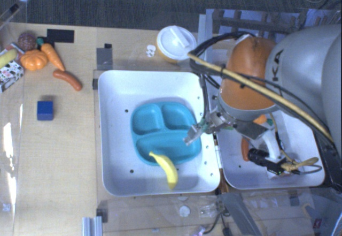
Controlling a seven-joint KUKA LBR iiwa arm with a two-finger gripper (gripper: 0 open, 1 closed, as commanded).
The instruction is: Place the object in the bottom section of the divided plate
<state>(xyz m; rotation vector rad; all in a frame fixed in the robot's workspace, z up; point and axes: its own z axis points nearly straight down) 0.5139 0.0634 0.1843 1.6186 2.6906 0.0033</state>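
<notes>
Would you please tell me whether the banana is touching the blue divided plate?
Touching. The camera view shows the banana lying with its upper end on the blue divided plate, its lower end on the bin floor.

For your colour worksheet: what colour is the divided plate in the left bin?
Bright blue: the divided plate shows clearly in the overhead camera view.

The arm [304,63] is a bulky, rounded body of matte silver-grey, with part of a dark letter near its upper edge. A glossy orange band [247,77] wraps the wrist. Black cables and one pale yellowish hose loop across it. The hand [199,132] looks like small grey metal, its details blurred.
</notes>
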